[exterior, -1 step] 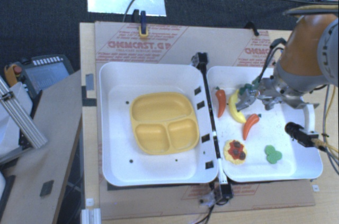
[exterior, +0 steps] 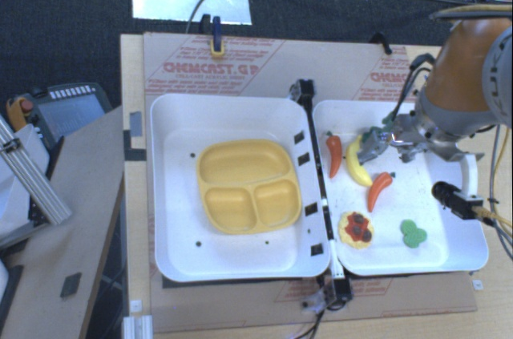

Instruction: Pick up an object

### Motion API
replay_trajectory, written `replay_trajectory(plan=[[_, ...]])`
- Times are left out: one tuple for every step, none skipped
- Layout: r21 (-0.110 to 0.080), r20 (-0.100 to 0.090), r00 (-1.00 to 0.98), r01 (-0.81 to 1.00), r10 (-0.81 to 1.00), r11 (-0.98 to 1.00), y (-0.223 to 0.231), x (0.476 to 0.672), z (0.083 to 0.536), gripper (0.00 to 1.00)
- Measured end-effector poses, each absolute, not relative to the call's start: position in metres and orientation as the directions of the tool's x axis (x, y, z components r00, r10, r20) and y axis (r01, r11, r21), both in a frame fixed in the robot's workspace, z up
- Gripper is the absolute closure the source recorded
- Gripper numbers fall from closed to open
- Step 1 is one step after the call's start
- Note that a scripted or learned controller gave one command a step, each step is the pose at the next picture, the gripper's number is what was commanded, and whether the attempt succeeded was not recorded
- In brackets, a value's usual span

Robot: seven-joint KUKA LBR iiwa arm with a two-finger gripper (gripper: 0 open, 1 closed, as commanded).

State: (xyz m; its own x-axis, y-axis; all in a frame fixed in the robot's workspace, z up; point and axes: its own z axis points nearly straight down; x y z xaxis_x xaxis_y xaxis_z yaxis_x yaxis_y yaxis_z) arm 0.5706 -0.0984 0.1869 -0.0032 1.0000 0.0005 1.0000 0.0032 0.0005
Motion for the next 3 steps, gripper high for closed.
replay_trajectory(plan=[[-0.004,0.001,-0.003,1.000,1.000,0.003,-0.091,0.573,0.127,0.00],[-0.003,0.001,-0.001,1.000,1.000,0.001,-0.090,0.573,0.082,0.00],[0.003,0.000,-0.001,1.000,1.000,0.001,-0.091,0.575,0.095,1.00]])
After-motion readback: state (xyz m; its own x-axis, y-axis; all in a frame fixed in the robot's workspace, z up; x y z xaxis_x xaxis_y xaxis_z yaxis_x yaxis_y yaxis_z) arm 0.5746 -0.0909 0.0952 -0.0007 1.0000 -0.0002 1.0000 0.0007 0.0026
